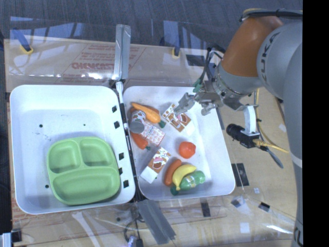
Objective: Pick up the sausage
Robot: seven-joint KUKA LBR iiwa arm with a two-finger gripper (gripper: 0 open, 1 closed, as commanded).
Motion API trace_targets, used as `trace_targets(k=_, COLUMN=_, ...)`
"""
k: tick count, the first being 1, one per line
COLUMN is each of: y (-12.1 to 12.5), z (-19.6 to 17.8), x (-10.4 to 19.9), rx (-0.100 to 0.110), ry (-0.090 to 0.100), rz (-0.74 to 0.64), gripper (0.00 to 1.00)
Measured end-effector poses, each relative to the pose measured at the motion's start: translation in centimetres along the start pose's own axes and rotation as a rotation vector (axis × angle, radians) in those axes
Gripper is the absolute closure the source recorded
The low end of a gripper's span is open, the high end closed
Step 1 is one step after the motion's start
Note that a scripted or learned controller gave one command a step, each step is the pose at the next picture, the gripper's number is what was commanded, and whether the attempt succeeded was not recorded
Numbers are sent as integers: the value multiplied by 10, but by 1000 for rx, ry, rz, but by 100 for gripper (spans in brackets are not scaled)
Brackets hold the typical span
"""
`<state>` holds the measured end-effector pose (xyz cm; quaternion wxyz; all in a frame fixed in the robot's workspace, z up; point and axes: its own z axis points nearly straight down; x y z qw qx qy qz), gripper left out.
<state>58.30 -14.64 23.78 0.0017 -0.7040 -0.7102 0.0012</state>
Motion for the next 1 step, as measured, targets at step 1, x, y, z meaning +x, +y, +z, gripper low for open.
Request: trace_targets(k=1, y=-54, z=89, x=31, rx=1, ry=0, rz=158, gripper=0)
